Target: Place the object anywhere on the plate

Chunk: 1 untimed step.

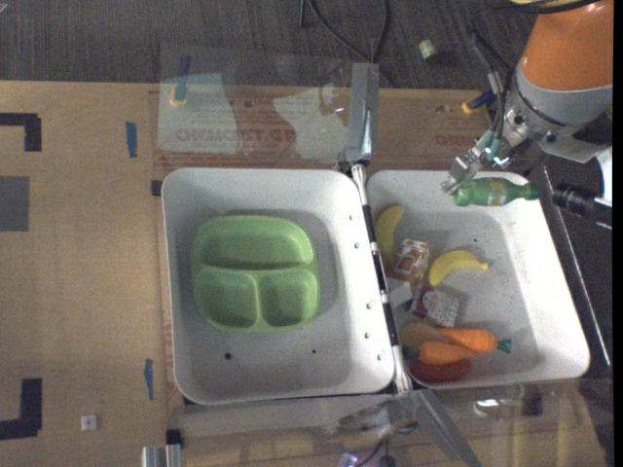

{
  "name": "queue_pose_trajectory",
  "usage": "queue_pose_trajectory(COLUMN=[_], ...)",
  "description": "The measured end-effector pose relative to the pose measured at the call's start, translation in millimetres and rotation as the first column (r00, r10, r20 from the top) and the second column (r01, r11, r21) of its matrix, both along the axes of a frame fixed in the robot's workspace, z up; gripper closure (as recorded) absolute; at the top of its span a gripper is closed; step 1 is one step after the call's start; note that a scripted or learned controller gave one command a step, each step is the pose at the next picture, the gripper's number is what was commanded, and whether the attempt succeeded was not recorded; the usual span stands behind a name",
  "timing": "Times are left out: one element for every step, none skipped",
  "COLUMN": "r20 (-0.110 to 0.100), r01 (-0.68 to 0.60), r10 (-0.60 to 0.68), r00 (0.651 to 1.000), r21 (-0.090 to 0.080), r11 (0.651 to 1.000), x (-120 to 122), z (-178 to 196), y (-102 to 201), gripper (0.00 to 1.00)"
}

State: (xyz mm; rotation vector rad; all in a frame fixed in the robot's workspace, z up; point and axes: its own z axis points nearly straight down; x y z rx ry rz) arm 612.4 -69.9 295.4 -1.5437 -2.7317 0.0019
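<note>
step: lift, carry | gripper [465, 176] seemingly clamped on green bottle [494, 193], view poor, right of green plate [256, 272] | advice: rise clear of bin divider [375, 270], lower gently over plate

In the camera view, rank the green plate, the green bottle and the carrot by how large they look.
1. Green plate, clearly the largest.
2. Green bottle and carrot look about alike in length; the bottle sits up by the gripper, perhaps nearer the camera, so I leave them unranked.
</note>
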Motion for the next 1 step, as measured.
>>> queue_pose_trajectory(r20=[0.002], r01=[-0.096], r10=[0.096], r00=[0.995], r21=[0.0], r11=[0.995], x=[-37.7], z=[-61.9], y=[-6.4], gripper=[1.0])
